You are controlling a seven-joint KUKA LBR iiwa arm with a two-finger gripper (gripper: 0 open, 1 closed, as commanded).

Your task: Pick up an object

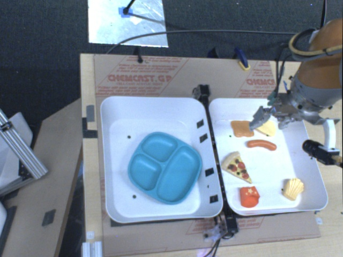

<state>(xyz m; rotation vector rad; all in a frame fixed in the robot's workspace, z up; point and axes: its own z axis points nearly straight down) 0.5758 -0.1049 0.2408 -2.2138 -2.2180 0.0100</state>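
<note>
Claw [261, 118] position: low in the right bin [311, 197], fingers spread, tips straddling the yellow cheese wedge [267, 128]. Toast [242, 128] lies at 9 o'clock of the wedge, sausage [261, 144] at 6 o'clock. Pizza slice [237, 167], tomato [250, 196] and shell [293, 188] lie farther toward 6 o'clock. Left bin [115, 143] contains a blue divided plate [164, 167].

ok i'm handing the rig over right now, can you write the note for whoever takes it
Tool: low at the back of the right bin, over the yellow cheese piece and beside the toast. Whether it grips anything can't be told from this view.
Right bin also has the sausage, pizza slice, red pepper and yellow shell-shaped piece.
Left bin holds the blue divided plate.
Done: nothing visibly lifted.
Left: grasp one object and raise it.
</note>
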